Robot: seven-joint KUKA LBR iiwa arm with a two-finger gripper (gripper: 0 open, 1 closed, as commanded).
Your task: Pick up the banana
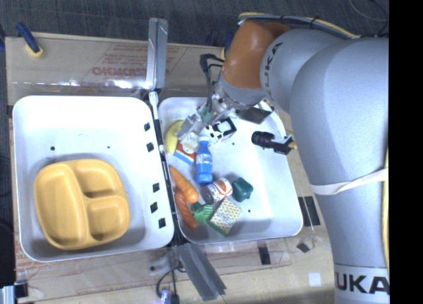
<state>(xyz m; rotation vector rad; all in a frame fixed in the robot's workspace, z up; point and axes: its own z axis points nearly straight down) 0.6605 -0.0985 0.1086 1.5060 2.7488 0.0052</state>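
The big grey robot arm (330, 117) with its orange band (248, 55) reaches in from the right and bends down over the right-hand shallow white bin (281, 213). Its small silver and black two-finger gripper (197, 127) sits low at the top left part of that bin, right beside the yellow curved banana (172, 136). I cannot tell how wide the gripper is or if it has hold of anything, because it is small and mixed up with the things around it. The banana lies against the left wall of the right bin, near the top, just left of the gripper. Just below the gripper stands a little blue plastic bottle (203, 162) with a white cap. Lower down lie a long orange carrot (183, 187), a round tin can (217, 191), a dark green lumpy toy (242, 189) and a small green and white patterned box (225, 216), all close together. The left-hand shallow white bin (79, 114) holds a yellow plastic tray with sections (80, 202), near its bottom left.
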